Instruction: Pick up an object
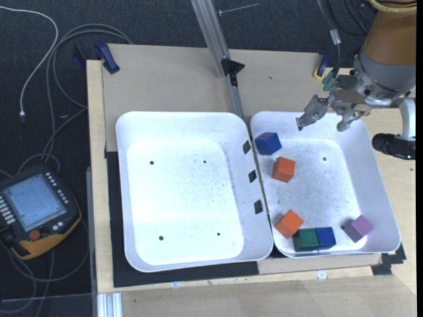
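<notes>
Our hand (pixel 325 116) hangs spread and holding nothing over the right bin's (pixel 377 170) far rim; the blue cube (pixel 268 142) lies nearest, leftward and nearer

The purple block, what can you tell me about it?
The purple block is a small, pale purple cube with a matte look. It lies in the right bin, near that bin's front right corner, turned at a slant. It sits alone, apart from the blue block to its left, and nothing touches it except the bin floor.
</notes>
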`<state>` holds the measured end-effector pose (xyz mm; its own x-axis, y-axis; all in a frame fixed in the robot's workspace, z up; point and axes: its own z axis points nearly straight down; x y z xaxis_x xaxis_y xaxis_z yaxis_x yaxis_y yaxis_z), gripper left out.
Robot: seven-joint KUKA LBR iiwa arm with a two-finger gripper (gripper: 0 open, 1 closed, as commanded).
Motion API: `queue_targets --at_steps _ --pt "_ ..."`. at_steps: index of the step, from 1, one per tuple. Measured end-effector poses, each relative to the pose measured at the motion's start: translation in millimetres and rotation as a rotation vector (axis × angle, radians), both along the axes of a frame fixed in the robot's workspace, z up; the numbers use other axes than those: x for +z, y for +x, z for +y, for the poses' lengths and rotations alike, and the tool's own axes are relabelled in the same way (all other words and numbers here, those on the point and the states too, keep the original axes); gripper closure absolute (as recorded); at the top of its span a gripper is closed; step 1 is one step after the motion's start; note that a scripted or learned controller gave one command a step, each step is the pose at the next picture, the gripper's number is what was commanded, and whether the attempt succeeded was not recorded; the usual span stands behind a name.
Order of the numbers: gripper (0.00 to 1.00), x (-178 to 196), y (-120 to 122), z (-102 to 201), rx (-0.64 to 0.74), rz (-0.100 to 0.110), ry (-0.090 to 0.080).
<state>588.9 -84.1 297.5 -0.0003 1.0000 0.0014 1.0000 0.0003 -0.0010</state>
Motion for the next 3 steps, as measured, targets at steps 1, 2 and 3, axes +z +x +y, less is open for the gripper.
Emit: queue_targets --at_steps 1,2,3 --pt "0.00 -141.6 -9.5 -4.6 -0.001 0.010 0.001" --pt "0.00 -201.9 2.7 -1.9 0.001 0.008 0.001" --pt "1.00 -186.9 4.6 -2.1 0.000 -0.001 0.001"
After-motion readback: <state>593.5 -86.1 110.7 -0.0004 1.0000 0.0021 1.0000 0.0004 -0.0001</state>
